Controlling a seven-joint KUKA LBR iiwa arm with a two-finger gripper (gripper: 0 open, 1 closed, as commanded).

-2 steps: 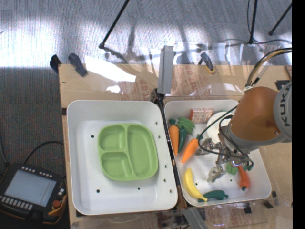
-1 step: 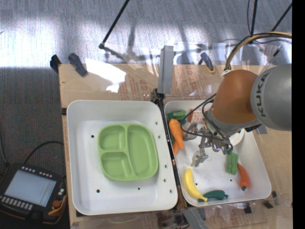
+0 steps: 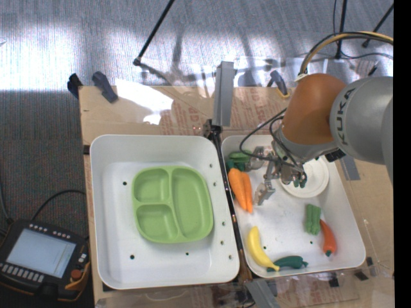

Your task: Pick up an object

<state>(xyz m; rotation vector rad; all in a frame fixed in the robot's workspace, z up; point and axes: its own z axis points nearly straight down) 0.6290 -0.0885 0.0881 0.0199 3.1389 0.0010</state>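
Nearest the camera, at the lower left outside the bins, lies a teach pendant [image 3: 40, 256] with its cable; it plays no part in the pick

End effector [image 3: 273, 183]: hangs over the right bin [image 3: 355, 236], just right of the carrot pair [image 3: 241, 188], with fingers apart and pointing down toward bare bin floor. Nothing sits between the fingers, so no object is held

Candidate objects, placed relative to the carrot pair:
- small white plate [image 3: 314, 179], to the right, partly under the wrist
- dark green vegetable [image 3: 238, 159], just above, against the bin wall
- banana [image 3: 258, 248], below
- green pepper [image 3: 290, 261], below and right, touching or nearly touching the banana tip
- light green piece [image 3: 313, 219] and an orange-red chili [image 3: 328, 237], lower right, side by side

Left bin [image 3: 103, 172]: holds a green divided plate [image 3: 172, 204], well apart from the end effector

Risks, as judged from this pose:
1. Straight descent would likely close on bare floor, since the fingers stand beside the carrots, not over them
2. A lateral correction toward the carrots may grip both at once, or push them into the centre wall; they lie touching
3. Carrot taper may let a piece slip out on lift
4. The plate edge near the fingers could be snagged or tipped
5. Loose cabling at the wrist could brush nearby objects
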